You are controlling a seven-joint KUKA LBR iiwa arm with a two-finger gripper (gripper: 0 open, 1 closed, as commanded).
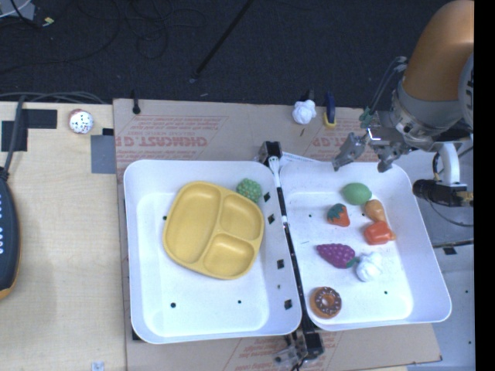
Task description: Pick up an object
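The right bin [421,284] holds the toy foods, and I place each one relative to the purple grape bunch [336,253] near its middle. The strawberry [337,215] lies just above the grapes. The green lime [356,193] is above and to the right of them, near the far wall. An orange carrot [375,209] and a red piece [378,234] lie to the right of the grapes, touching each other. A white garlic [369,267] touches the grapes at their lower right. A chocolate donut [326,302] lies below the grapes, near the front wall. The gripper [366,152] hangs above the far rim, well above the grapes; its two fingers stand apart and nothing is between them. Left of the grapes, the left bin [147,284] carries a yellow divided plate [214,229] with a green toy [249,189] at its upper right edge.
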